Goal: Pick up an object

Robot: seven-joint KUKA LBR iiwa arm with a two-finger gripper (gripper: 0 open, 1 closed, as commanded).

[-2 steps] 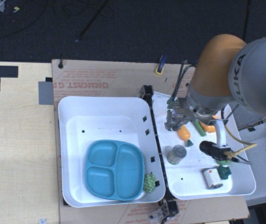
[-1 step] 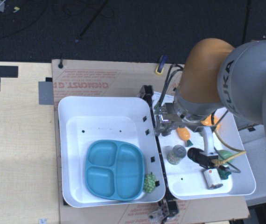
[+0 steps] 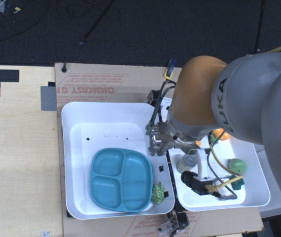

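Green and bumpy, the little toy (image 3: 157,193) lies loose in the left bin (image 3: 76,132), just beside the blue plate (image 3: 121,179) — a tight spot — while the gripper (image 3: 156,141) hangs over the bins' shared wall, its grip hidden, can't tell.

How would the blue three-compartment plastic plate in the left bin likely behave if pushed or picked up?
The blue three-compartment plastic plate looks rigid, so probably it keeps its shape. It lies flat on the left white bin floor, so a push would likely slide it, not roll it. Its low rim may offer little to pinch.
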